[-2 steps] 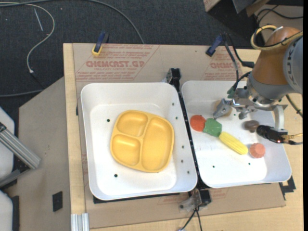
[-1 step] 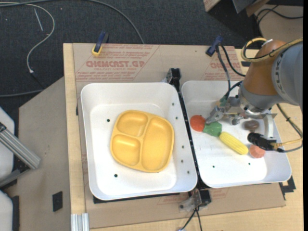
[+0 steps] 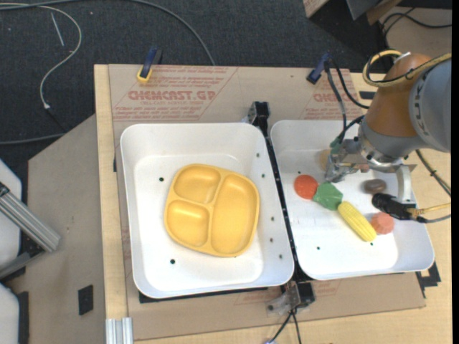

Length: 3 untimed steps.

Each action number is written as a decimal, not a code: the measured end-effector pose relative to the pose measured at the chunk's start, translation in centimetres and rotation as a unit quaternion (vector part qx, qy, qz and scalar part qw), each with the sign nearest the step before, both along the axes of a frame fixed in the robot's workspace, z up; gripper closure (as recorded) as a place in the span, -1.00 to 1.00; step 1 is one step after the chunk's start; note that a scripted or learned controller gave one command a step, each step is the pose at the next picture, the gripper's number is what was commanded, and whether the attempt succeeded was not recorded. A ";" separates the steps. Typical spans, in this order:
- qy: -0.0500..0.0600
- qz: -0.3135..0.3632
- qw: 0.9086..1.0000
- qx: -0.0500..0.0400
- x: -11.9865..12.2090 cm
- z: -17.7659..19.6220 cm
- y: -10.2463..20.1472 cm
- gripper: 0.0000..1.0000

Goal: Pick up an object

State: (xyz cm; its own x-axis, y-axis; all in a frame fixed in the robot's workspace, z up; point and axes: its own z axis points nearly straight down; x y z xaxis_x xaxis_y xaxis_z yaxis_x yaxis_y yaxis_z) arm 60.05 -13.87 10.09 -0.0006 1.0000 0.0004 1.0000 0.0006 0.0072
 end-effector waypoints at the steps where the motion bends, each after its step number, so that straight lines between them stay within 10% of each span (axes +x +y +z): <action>1: 0.000 0.000 1.000 -0.001 0.9 6.2 -0.4 1.00; 3: 0.001 0.001 1.000 -0.001 0.8 14.8 0.5 1.00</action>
